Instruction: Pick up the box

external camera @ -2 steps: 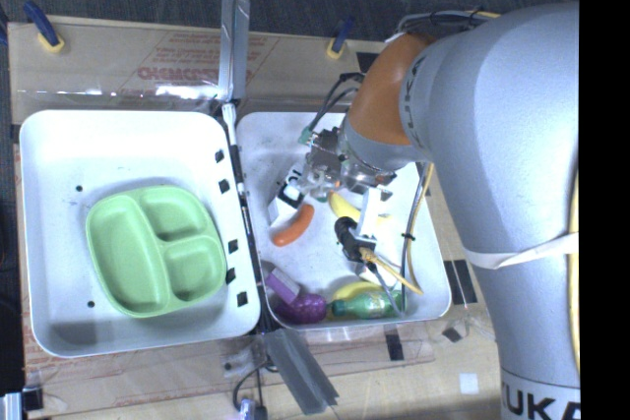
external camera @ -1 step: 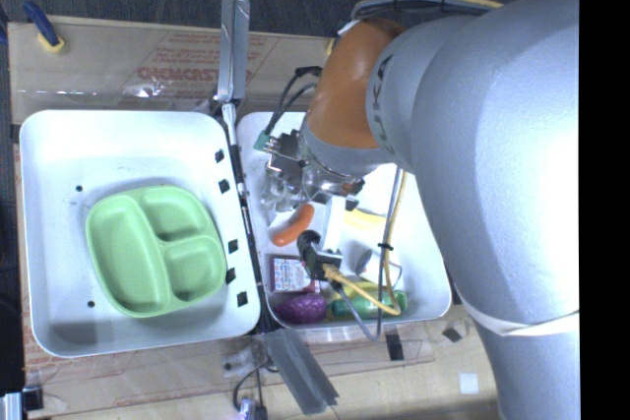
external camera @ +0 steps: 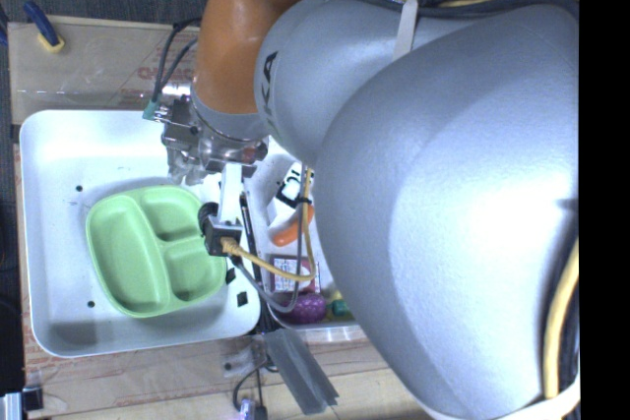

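Grey arm [external camera: 443, 211] is nearest the lens and blocks most of the right bin [external camera: 325, 334], so this read is partial. Best candidate for the box [external camera: 288, 270]: a pale carton with dark printed lines on its face, showing in the narrow gap at the arm's left edge, inside the right bin. Only a sliver shows, so I can't tell its shape, whether it lies flat or tilted, or be sure it's a box at all. It sits in clutter, with an orange item [external camera: 283, 233] just above it, a white item with black markings [external camera: 288, 184] beyond that, and a purple lump [external camera: 307, 308] just below; whether they touch it is unclear. The gripper [external camera: 185, 160] is not at the carton. It's over the left bin [external camera: 59, 162], at the upper edge of a green divided tray [external camera: 148, 251], below the orange band [external camera: 231, 44]. Whether it's open or closed: cannot tell, since the wrist hides the business end. Nothing is visibly held. Progress, my judgement: the pick isn't done, and the carton sits in its bin with the tool well apart from it. Left to do: move across the divider, come down on the carton, close, lift. Crowding looks like the main risk for a clean grab. A blue-handled thing [external camera: 41, 23] lies on the bench [external camera: 108, 54], not relevant.
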